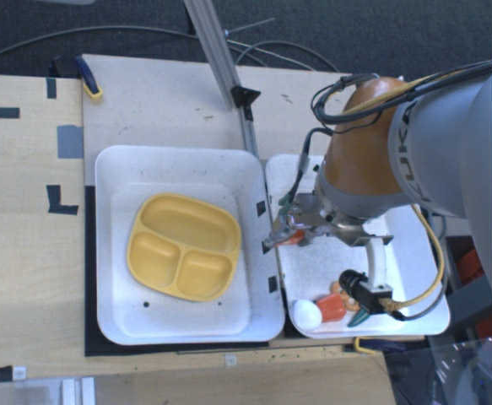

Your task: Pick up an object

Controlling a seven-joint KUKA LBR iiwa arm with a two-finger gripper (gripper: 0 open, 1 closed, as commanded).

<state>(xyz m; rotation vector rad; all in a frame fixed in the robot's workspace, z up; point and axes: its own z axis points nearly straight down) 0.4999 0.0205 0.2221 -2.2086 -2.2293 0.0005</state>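
I can't tell how my fingers [289,236] are set; they hang over the right white bin [414,260], orange carrot-shaped toy [337,305] nearer its front edge.

Left bin [110,226]: yellow divided plate [184,245] occupies the centre; margins along the walls are free. Right bin [423,315]: the arm [372,159] overhangs the upper half; white egg [306,314] and orange toy [334,306] crowd the near-left corner.
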